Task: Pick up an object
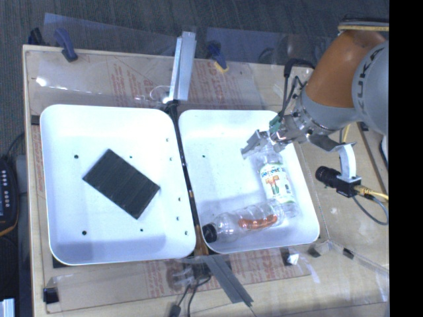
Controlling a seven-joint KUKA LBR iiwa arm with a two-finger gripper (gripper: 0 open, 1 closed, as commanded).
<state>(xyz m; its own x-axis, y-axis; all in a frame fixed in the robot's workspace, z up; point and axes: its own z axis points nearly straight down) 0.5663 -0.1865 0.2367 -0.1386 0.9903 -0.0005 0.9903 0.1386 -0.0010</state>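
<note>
1. A clear plastic bottle with a black cap and an orange-brown inside [246, 220] lies on its side along the front wall of the right white bin [218, 157].
2. A second clear plastic bottle with a white and green label [276, 185] lies near the right wall of the same bin, its far end just under the gripper [272, 137].
3. The gripper is low over this bottle's top; if it is wide or narrow, I cannot tell.
4. A dark grey flat rectangular pad [121, 183] lies tilted in the left white bin [59, 131].
5. Both bins stand on the wooden worktop [99, 78].
</note>
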